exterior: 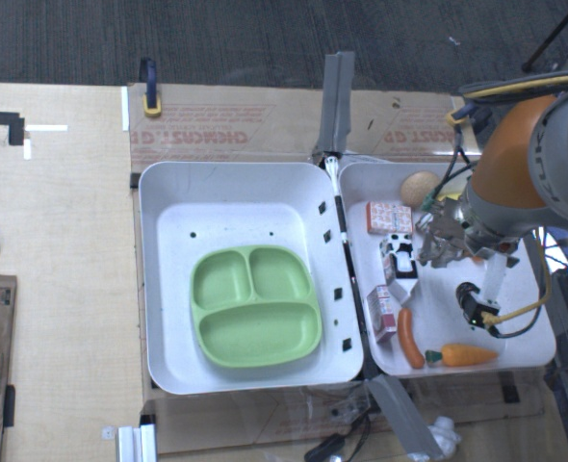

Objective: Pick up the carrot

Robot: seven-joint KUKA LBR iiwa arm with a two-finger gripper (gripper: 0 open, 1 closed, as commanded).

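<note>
Camera view, bench seen from above at a slant. Left bin (159,258): white, shallow, holding one green divided plate (256,306) set toward its near half; bare floor runs along the far wall and the left wall. Right bin (544,340): white, shallow, sharing a middle edge with the left bin. Contents of right bin: carrot (469,356), orange with a small green tip pointing left, lying flat and nearly parallel to the near wall, close beside it, toward the near right corner; red sausage-shaped item (410,338), just left of the carrot's green tip, lying slantwise; small pink-and-white carton (381,312) against the middle edge; red-and-white packet (389,218) toward the far side; tan round item (420,188) near the far wall; black-and-white item (398,256) at mid-bin. Arm: grey with orange band, entering from the right over the far right part of the bin. Gripper (436,248): over mid-bin beside the black-and-white item, well apart from the carrot; nothing seen between its fingers; how far open, cannot tell. Open floor lies between gripper and carrot; a black cable fitting (470,303) hangs over that stretch.
</note>
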